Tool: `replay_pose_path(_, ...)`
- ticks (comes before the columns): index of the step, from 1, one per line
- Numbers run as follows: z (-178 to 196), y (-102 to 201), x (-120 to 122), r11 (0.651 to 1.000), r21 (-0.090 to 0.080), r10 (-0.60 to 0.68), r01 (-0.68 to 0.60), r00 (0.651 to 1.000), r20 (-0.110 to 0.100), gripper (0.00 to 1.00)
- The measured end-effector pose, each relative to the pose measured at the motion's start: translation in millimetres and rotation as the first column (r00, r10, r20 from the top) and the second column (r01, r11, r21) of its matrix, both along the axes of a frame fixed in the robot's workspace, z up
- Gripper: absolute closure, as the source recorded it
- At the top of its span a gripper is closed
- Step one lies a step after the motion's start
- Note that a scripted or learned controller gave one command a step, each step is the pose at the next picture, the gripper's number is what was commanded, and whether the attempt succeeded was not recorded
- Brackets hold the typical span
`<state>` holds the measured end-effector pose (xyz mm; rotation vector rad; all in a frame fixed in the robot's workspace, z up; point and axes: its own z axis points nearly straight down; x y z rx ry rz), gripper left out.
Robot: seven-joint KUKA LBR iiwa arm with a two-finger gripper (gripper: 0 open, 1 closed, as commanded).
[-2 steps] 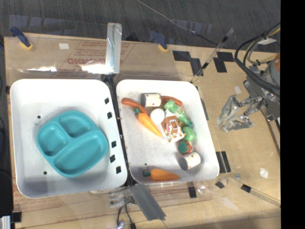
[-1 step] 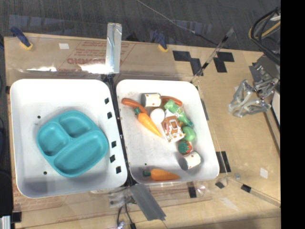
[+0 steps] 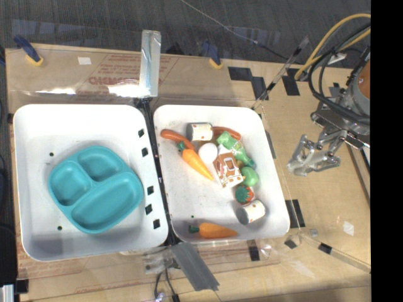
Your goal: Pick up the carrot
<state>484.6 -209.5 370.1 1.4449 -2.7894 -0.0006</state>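
Two carrots lie in the right bin [image 3: 271, 168]. One carrot [image 3: 198, 163] is in the middle-left of the bin, slanted, with its green top toward the back left. The other carrot [image 3: 215, 231] lies flat along the front wall, green top pointing left. My gripper [image 3: 313, 161] hangs over the bare bench to the right of the right bin, well clear of both carrots. Its fingers are open and hold nothing.
Around the middle carrot lie a white egg [image 3: 207, 150], a small toy box [image 3: 228, 170], a white cup [image 3: 200, 131], green toy vegetables [image 3: 249, 176] and a can [image 3: 250, 212]. A teal divided plate [image 3: 94, 187] sits in the left bin [image 3: 31, 231]. Cables run at the right.
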Motion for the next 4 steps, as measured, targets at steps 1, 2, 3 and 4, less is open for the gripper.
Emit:
replay_pose_path(1, 11.5, 0.9, 1.6, 1.0, -0.002, 0.005, -0.005, 1.0, 0.003, 1.0)
replay_pose_path(2, -6.0, -0.2, -6.9, 0.931, 0.0, 0.366, -0.366, 0.931, 0.0, 1.0)
replay_pose_path(3, 4.9, 0.9, -5.3, 0.929, -0.002, 0.37, -0.37, 0.929, 0.002, 1.0)
replay_pose_path(4, 15.5, 1.6, -4.0, 0.927, -0.003, 0.374, -0.374, 0.927, 0.003, 1.0)
